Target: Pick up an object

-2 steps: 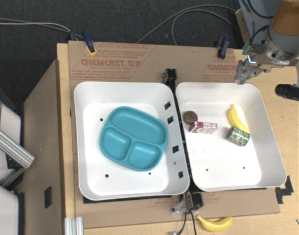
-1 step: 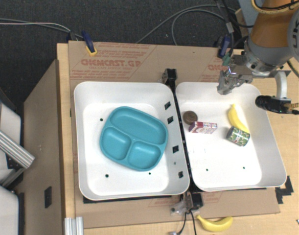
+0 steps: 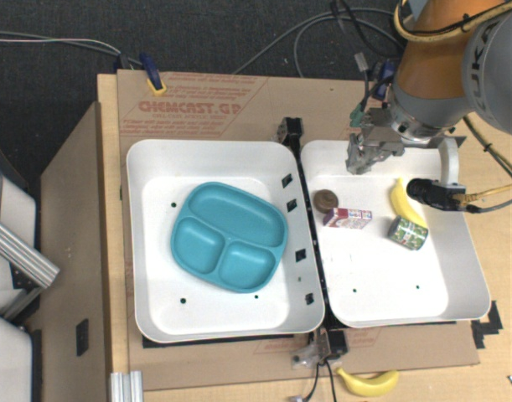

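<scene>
Gripper (image 3: 366,159) parked over the top-left corner of the right bin (image 3: 457,300), nothing visibly between the fingers; spread or pressed together, honestly can't tell from this angle. Closest grab looks like the small brown round thing (image 3: 325,200), just below-left of the fingertips. Pink carton (image 3: 349,218) right beside it, lying sideways. Banana (image 3: 404,202) and green can (image 3: 407,233) further right.
</scene>
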`<state>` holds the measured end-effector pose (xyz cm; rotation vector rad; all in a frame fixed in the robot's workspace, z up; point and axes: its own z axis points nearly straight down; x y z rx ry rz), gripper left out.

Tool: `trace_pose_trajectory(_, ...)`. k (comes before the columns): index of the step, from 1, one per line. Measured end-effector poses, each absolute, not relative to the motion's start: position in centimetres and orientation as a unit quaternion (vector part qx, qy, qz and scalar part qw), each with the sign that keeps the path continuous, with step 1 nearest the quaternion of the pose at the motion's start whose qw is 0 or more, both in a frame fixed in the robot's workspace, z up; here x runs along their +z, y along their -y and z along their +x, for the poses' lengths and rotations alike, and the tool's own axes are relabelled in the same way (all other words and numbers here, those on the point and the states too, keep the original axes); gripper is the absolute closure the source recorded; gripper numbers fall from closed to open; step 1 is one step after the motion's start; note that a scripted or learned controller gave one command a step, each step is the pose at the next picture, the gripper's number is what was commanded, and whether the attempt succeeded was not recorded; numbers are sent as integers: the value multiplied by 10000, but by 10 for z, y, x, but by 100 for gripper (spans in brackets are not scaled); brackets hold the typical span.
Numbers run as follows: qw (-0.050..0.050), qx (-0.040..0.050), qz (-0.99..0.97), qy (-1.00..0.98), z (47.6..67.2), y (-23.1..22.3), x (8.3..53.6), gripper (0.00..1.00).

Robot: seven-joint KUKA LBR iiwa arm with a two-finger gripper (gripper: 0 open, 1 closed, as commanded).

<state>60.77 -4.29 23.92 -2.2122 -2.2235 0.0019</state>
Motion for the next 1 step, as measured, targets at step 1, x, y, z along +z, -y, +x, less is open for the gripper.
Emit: trace_pose_trajectory(1, 25, 9, -7053, 7089, 579, -12, 237, 100)
